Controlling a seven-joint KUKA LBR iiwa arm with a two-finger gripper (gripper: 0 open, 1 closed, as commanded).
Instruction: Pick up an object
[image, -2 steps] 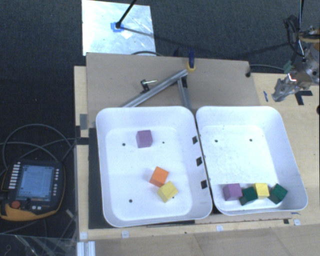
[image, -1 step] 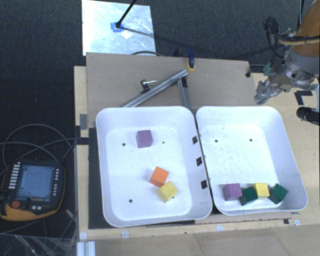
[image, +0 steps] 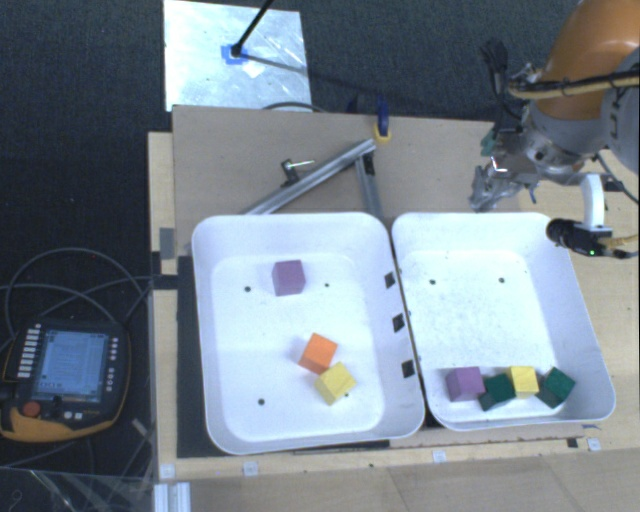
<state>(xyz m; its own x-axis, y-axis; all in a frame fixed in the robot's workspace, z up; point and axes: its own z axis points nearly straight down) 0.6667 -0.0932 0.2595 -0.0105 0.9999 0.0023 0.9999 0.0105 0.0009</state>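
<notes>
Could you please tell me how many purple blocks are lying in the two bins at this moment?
2: one purple block towards the back of the left bin, another purple block at the front of the right bin, beside a green block.

Arm (image: 590, 60) cut off top-right; gripper (image: 490, 190) jaws too blurred.

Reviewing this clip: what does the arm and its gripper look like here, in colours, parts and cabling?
The arm enters at the upper right: a rounded orange band above a grey metallic wrist. Thin cables run across the orange section. A white curved piece and a black cylindrical part with a small green light sit beside the wrist. The gripper is small, grey and metallic.
</notes>
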